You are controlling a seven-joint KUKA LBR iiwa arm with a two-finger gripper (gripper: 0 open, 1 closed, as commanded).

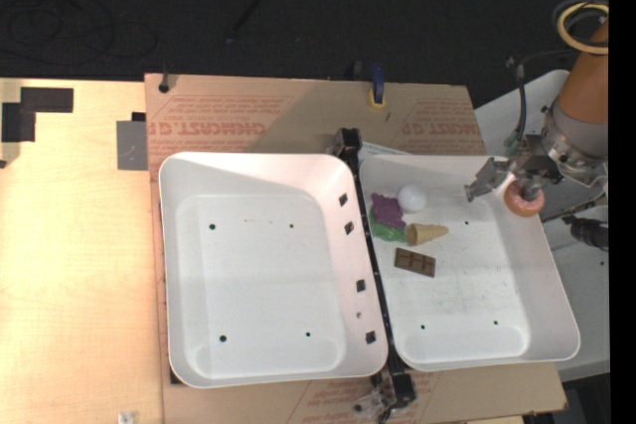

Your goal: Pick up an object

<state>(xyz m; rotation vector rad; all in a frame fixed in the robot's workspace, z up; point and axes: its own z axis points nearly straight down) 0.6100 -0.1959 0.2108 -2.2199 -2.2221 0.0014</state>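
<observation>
The gripper point(521, 186) seems to grip a round orange-pink ball point(524, 199); finger spread is unclear and the ball is partly hidden.

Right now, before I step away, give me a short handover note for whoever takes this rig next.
Hand: at the right bin's far right rim, with an orange-pink round object at it; whether it is gripped can't be judged.
In the right bin: white ball, purple piece, cone-shaped piece, brown chocolate bar.
Left bin: no change to report.
Done: no confirmed pick.
Left: secure one object and lift it.
</observation>
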